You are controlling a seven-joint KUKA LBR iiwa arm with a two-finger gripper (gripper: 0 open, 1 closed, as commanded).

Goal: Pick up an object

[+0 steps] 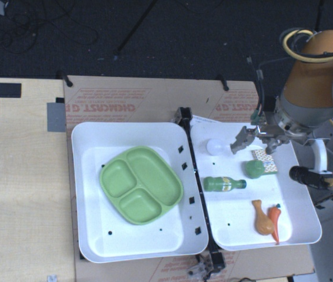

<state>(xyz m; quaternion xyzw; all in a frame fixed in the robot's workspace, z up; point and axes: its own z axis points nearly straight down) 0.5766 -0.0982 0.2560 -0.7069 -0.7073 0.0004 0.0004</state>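
Orange plastic carrot-and-gourd toy (267, 218) lies at five o'clock, light, rigid. Gripper (259, 140) hovers fingers spread, gripping nothing; small green bottle (224, 184), slippery, suits mid-body grasp.

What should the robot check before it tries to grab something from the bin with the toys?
1. Things to pick are in the right bin: ok. A green bottle, a green lump, an orange toy and a small white ball lie there.
2. Gripper is over that bin: ok, near its far edge.
3. Gripper is holding nothing: ok, nothing sits between the fingers.
4. Fingers spread enough for a grab: cannot tell.
5. Gripper is right above one target: not ok; it hangs between the ball and the lump.
6. Bottle has room around it: ok, it lies apart from the others.
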